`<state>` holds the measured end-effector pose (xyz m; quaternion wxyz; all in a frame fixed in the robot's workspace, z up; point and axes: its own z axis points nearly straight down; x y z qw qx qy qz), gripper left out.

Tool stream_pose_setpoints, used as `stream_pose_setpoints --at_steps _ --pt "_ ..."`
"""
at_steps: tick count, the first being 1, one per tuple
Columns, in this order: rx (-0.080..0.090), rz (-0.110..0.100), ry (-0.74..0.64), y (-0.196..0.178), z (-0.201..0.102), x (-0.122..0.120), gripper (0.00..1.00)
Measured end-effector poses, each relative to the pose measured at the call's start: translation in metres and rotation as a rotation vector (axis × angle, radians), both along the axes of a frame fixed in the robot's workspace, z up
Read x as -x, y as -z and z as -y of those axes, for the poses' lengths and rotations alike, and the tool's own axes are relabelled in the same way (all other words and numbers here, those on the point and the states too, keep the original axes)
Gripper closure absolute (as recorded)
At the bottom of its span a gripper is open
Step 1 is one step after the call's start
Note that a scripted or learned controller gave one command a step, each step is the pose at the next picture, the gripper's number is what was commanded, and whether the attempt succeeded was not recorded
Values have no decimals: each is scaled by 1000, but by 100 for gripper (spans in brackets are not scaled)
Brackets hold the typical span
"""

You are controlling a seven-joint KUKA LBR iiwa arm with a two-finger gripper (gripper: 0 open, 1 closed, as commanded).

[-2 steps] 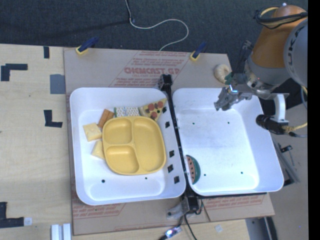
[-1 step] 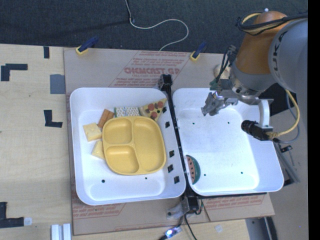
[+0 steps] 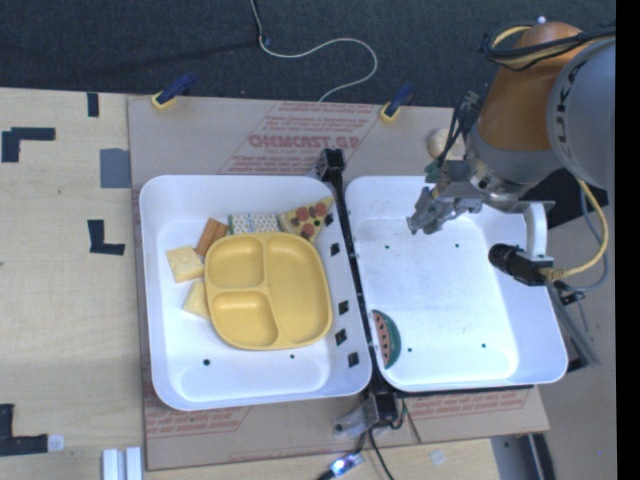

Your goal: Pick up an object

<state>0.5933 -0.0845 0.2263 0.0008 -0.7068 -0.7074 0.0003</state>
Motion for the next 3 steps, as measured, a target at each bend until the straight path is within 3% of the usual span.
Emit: stream_pose_setpoints --at_steps 2,3 --pt "1 -1 0 2 0 -20 100" --pt "2 -1 1 -2 8 -3 100"
